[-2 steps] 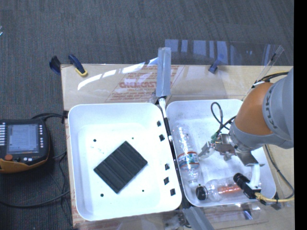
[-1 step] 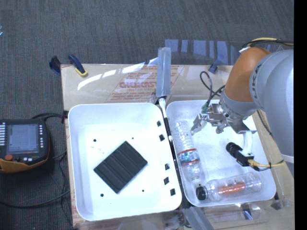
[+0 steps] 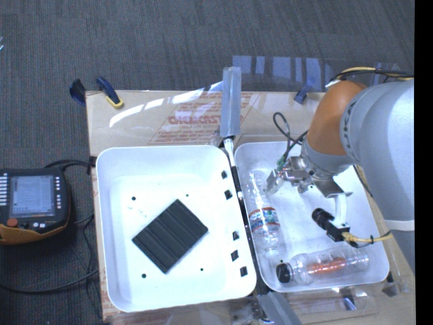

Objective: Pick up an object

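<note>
A clear plastic bottle with a red and blue label (image 3: 262, 214) lies along the left wall of the right bin (image 3: 376, 227). A second clear bottle with a black cap and orange contents (image 3: 323, 265) lies along that bin's front edge. A black ribbed pad (image 3: 170, 235) lies flat in the left bin (image 3: 115, 181). My gripper (image 3: 283, 177) hangs low over the back of the right bin, just right of the labelled bottle's upper end. The orange-banded wrist (image 3: 331, 124) covers the bin's far right corner. Nothing shows between the gripper and the bin floor.
A black cable plug (image 3: 329, 225) hangs off the wrist over the middle of the right bin. A grey upright bar (image 3: 231, 107) stands at the back between the bins. A teach pendant (image 3: 30, 203) lies on the floor to the left. Blue clamps (image 3: 107, 92) grip the bench's back edge.
</note>
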Controlling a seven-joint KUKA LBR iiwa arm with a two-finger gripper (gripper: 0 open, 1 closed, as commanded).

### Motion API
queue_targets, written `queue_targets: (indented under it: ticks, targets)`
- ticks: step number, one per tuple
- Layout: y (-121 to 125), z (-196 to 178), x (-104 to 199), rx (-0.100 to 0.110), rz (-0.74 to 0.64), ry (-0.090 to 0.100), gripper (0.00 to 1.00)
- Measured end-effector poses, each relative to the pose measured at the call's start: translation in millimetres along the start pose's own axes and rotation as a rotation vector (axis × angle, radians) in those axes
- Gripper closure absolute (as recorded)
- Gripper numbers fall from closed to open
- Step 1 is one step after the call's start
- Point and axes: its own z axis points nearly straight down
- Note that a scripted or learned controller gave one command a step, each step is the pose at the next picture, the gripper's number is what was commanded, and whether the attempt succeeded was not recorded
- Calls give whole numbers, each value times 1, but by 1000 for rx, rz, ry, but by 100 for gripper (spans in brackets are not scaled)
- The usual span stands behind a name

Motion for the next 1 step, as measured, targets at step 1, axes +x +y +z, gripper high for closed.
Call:
queue_targets:
  ticks: [1]
  targets:
    - [-27, -95, 32, 12, -14, 26, 0]
